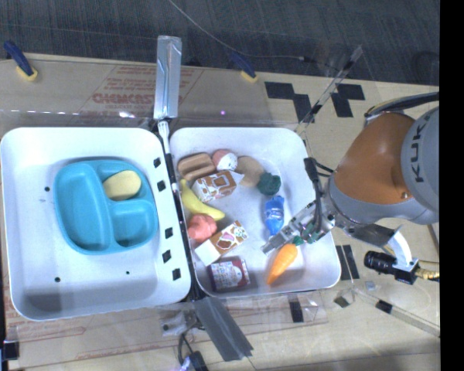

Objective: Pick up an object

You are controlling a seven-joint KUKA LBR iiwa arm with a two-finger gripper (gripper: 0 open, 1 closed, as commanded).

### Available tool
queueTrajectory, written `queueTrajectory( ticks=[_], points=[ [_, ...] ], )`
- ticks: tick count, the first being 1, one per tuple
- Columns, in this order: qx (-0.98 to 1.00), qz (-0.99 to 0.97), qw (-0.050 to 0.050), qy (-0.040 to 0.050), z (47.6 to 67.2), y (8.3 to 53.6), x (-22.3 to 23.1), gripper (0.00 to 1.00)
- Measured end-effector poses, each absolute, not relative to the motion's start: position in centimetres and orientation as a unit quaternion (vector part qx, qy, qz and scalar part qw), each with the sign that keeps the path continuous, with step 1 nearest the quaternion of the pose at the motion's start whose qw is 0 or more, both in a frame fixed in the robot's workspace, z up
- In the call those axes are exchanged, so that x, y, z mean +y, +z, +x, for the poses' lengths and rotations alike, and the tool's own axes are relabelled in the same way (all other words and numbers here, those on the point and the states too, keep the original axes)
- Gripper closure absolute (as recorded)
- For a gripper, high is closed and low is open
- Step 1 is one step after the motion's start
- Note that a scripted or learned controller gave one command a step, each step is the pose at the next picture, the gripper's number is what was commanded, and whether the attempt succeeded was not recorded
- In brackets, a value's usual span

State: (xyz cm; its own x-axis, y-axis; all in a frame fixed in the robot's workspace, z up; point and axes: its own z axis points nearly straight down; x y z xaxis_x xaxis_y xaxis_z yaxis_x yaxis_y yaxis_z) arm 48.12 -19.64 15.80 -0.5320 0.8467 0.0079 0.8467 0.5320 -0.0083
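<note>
Note "KU" lettering on arm (414,168). Count two bins: left bin (31,207) with one blue tray (85,207); right bin (294,149) with one carrot (282,261). Gripper (294,236) finger state: cannot tell.

You have the orange carrot (283,262) lying tilted just below the gripper (294,236), its broad end touching the fingertips and its point aimed down-left; the blue bottle (273,214) lies just up-left of the gripper, and the dark green piece (268,183) farther up
</note>
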Motion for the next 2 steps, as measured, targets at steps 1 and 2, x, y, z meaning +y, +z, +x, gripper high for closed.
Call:
queueTrajectory(
  ticks=[1,2],
  points=[
    [-0.889,-0.458,0.001,-0.0001,47.9,20.4,-15.6,0.0],
    [-0.931,-0.365,0.003,0.0004,55.0,13.4,-12.1,0.0]
  ],
)
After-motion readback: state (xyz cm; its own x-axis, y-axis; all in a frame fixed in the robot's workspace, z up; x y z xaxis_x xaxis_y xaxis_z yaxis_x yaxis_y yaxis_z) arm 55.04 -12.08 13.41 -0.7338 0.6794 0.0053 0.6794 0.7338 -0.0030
